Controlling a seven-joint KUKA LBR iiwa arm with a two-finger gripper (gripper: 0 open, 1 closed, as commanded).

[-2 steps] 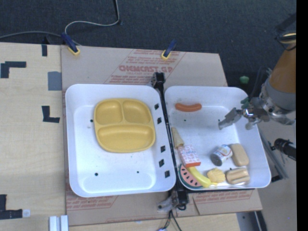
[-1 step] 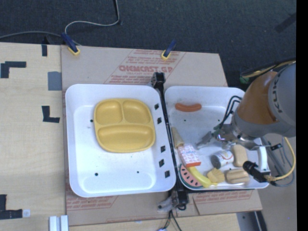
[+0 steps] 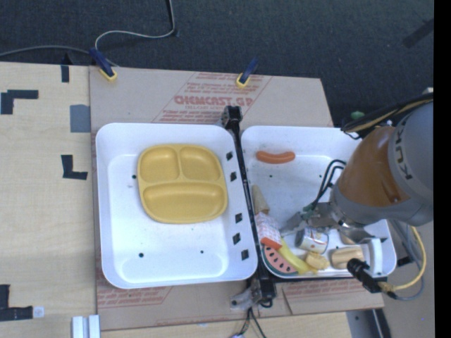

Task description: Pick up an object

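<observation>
My arm (image 3: 416, 160) is bulky and grey, with a broad orange band above the wrist and dark lettering on its side. Black cables loop beside it, and my tool (image 3: 310, 225) is small, metallic and silvery.

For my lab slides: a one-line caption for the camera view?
KUKA arm lowers its tool over toy food in the right bin; yellow divided plate in the left bin.

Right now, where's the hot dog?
The hot dog lies in the right bin, near its far wall, apart from the pile of toys at the near edge and up-left of the gripper.
</observation>
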